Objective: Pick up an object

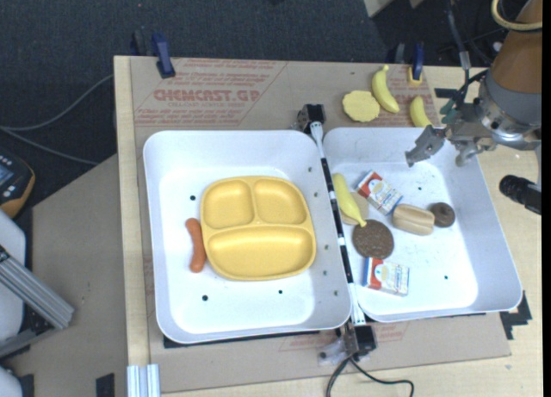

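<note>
My gripper (444, 151) hangs above the far edge of the right bin (482, 275), its two fingers spread open with nothing between them. Below and to its left lie a red-and-white carton (380, 193), a tan bread roll (413, 220) and a small chocolate donut (442, 214). A yellow banana (348, 200) lies along the bin's left wall. A round brown patty (373, 238) sits beside it, and a second carton (386, 276) lies nearer the front.
The left bin (172, 163) holds a yellow divided plate (256, 226) and an orange sausage (196, 244). Behind the right bin, on the bench, lie a yellow round piece (361, 106) and two bananas (385, 89), (419, 111). Blue clamps (161, 55) stand at the bench's far edge.
</note>
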Controlling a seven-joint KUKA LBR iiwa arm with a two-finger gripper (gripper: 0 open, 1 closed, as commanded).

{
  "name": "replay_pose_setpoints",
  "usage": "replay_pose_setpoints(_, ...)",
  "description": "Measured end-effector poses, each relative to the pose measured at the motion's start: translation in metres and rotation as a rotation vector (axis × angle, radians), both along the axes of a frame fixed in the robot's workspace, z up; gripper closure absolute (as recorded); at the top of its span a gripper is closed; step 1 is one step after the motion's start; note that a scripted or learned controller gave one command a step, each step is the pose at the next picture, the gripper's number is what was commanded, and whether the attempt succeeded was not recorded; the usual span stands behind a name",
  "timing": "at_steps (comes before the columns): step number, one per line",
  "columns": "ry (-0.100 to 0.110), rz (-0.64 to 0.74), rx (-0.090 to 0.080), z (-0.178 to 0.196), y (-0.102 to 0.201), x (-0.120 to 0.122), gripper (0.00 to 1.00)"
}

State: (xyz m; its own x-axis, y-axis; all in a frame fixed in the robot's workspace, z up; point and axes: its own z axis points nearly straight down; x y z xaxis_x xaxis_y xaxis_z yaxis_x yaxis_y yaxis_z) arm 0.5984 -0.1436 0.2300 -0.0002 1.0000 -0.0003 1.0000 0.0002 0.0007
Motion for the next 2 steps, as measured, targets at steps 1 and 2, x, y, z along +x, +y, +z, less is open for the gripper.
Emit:
replay_pose_setpoints(1,0.000,0.001,0.006,-0.150,0.036,0.019,0.00)
replay_pose_setpoints(2,-0.009,0.003,-0.001,-0.142,0.026,0.072,0.00)
